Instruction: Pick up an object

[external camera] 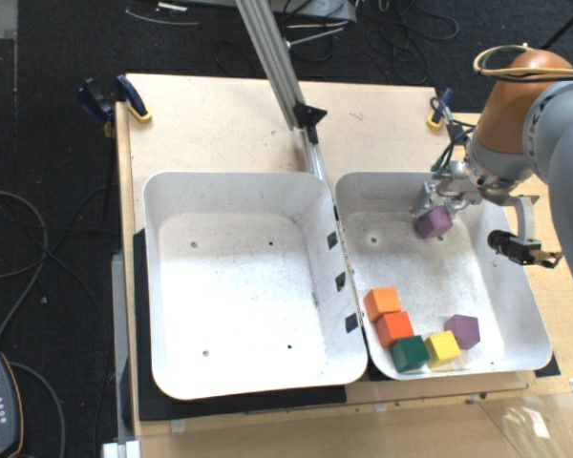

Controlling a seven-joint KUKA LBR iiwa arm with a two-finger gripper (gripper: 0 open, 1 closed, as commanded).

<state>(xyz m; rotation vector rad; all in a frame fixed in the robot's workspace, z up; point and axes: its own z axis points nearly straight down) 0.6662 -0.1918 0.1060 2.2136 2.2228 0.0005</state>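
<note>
Five blocks (413, 337) in right bin (501, 284)

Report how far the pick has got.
Done: the gripper is in the right bin, with a purple block at its tip, apparently lifted off the floor. In hand: that block, though the grip itself is hard to confirm. Left: nothing obvious beyond holding it; five blocks remain clustered near the bin's front.

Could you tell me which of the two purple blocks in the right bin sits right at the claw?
The purple block near the bin's far end, directly beneath the claw. The other purple block lies near the front edge, beside the yellow block.
</note>
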